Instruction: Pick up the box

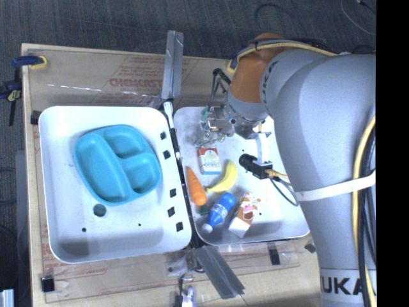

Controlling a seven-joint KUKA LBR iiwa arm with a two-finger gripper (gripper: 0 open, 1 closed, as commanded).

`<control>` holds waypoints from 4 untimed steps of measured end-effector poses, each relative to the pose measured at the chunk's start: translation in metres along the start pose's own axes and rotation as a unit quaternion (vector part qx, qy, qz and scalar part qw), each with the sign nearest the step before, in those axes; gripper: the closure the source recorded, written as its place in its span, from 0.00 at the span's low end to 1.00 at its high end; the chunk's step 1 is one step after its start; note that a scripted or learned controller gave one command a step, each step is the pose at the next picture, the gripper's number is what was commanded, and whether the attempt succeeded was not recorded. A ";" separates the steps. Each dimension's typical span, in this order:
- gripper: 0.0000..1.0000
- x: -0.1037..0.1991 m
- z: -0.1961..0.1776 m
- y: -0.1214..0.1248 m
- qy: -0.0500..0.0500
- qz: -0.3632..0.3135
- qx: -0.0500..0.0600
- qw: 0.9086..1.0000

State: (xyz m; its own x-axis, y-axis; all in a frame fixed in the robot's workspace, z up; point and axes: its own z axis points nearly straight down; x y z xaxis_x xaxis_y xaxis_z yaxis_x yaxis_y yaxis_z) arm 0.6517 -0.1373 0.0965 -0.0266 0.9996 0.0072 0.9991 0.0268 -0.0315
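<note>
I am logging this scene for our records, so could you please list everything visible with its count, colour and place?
bins: two, white, side by side on the bench
divided tray: one, blue, in the left bin
small box: one, white with red, right bin, below the pincer
banana: one, yellow, right bin
carrot: one, orange, right bin near the divider
bottle: one, blue, right bin front
carton: one, white and brown, beside the bottle
arm: one, grey with orange band
pincer: one, over the right bin
</note>
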 end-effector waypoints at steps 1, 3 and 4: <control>1.00 0.025 -0.083 0.003 -0.005 -0.053 -0.015 0.998; 1.00 -0.043 -0.155 -0.015 -0.002 0.112 -0.015 0.994; 1.00 -0.063 -0.170 -0.107 -0.003 0.050 -0.015 0.999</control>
State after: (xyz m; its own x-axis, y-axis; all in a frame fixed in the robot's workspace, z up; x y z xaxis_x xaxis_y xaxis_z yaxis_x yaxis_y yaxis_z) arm 0.5514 -0.2042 0.2692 0.0723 0.9974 -0.0002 0.9974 -0.0723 -0.0022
